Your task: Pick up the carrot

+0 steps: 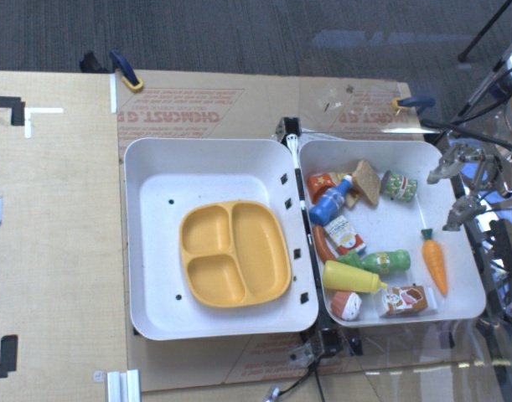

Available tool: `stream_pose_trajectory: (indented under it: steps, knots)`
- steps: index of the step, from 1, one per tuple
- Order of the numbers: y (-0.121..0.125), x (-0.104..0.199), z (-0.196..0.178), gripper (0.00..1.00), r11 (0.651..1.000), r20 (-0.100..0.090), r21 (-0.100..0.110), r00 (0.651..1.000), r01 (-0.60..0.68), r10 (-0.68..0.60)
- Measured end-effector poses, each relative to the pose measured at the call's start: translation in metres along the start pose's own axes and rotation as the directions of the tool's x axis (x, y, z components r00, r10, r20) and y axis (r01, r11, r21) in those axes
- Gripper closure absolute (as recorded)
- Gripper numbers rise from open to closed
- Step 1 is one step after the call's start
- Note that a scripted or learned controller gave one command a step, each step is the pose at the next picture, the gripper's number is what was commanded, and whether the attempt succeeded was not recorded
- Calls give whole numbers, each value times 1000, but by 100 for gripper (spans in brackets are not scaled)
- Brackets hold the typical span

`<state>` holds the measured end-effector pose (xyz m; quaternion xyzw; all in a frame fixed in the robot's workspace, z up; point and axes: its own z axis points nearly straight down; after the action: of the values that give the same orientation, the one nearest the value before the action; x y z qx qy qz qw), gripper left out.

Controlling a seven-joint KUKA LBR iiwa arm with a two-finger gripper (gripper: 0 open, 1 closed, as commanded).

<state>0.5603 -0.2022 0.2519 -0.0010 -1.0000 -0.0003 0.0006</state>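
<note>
Orange carrot (435,264) lying flat, just below the gripper (449,196) in the camera view.

The carrot is a small toy-like piece with a smooth bright orange body that tapers to a blunt point, and a short dark green stub at its thick end. It lies on its side on the white floor of the right-hand bin (406,153), close to that bin's right wall. Its green end points up the picture towards the gripper, and its tip points away from it, slanting slightly right. The gripper is above the green end and a little to its right. It is near the carrot but not touching it, and the whole carrot is in plain sight.
</note>
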Motion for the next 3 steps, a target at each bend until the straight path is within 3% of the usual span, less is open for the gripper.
stream_pose_trajectory:
  steps: [1, 2, 3]
  knots:
    - [-19, 16, 113, 0, 984, -1, -2, 984, 176, -176]
    - [-19, 48, 162, 0, 948, 2, 0, 948, 318, -318]
    - [-17, 45, 155, 100, 946, 5, 0, 946, 324, -324]
